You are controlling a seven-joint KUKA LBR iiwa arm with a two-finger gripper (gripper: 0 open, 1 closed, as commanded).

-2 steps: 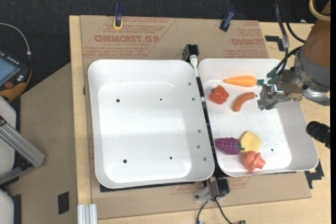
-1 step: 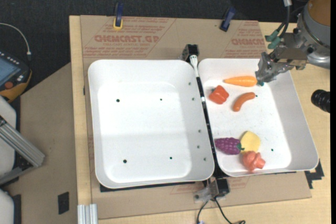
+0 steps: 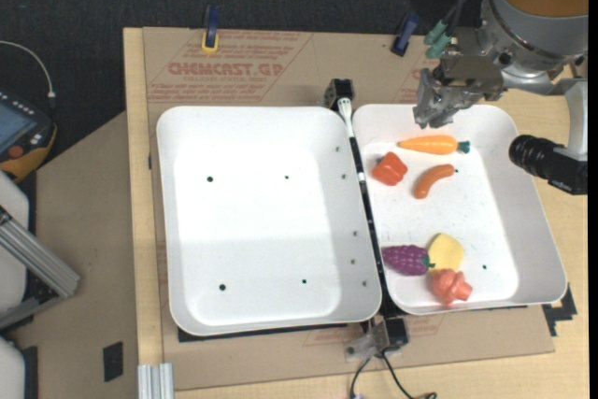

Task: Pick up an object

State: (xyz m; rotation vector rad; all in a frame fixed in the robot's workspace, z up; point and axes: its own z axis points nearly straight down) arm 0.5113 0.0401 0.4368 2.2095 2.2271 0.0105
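My gripper (image 3: 435,114) hangs over the far edge of the right bin (image 3: 505,229), just above and left of an orange carrot (image 3: 430,145). I see nothing gripped in it. Below the carrot lie a red pepper (image 3: 391,168) and an orange-brown sausage (image 3: 434,179). Near the bin's front edge sit a purple bunch of grapes (image 3: 405,259), a yellow piece (image 3: 447,250) and a salmon-red piece (image 3: 450,287), close together.
The left bin (image 3: 252,220) stands beside the right one, their rims touching along the middle. Both rest on a cardboard sheet (image 3: 234,65) held by blue clamps (image 3: 211,31). A small black clip (image 3: 338,93) sits at the far end of the seam.
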